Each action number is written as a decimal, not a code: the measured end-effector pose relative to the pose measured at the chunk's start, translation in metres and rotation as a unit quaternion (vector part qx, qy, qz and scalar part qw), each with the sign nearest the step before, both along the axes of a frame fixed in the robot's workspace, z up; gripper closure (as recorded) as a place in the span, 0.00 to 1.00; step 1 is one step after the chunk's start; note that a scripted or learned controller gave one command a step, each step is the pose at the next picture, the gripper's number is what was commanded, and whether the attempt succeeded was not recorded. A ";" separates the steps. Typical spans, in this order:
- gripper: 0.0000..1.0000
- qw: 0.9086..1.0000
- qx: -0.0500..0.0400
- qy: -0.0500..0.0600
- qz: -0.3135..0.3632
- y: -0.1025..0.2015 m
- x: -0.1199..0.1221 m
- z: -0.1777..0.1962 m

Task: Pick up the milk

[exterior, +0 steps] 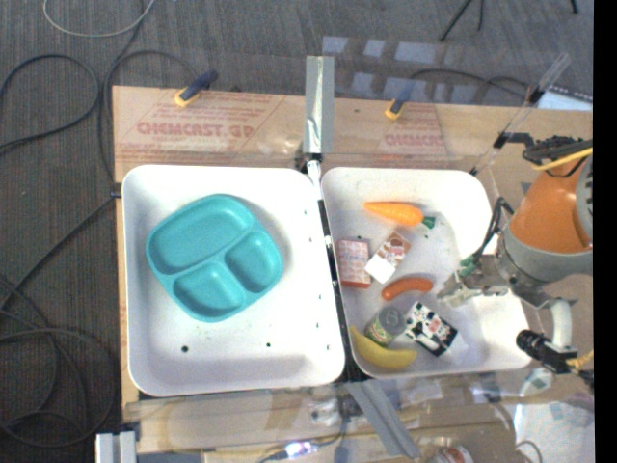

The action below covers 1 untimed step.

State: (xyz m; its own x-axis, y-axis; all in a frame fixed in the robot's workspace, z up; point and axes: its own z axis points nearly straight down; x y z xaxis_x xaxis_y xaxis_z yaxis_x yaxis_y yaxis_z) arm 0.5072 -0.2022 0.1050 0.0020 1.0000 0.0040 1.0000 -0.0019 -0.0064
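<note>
The milk (430,327) is a small black-and-white patterned carton lying tilted near the front of the right bin (482,196), between a can and the bin's right part. My gripper (466,283) hangs over the right bin, a little up and to the right of the milk and apart from it. Nothing shows held in it. The arm's orange band (548,216) and grey wrist (540,268) rise behind it at the right.
The right bin also holds a carrot (392,213), a pink box (353,262), a red-and-white carton (390,253), a sausage (408,286), a can (388,323) and a banana (383,352). A teal divided plate (215,256) lies in the left bin (145,355).
</note>
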 end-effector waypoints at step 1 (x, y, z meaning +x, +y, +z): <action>1.00 0.994 -0.004 -0.012 0.110 -0.006 -0.014 -0.013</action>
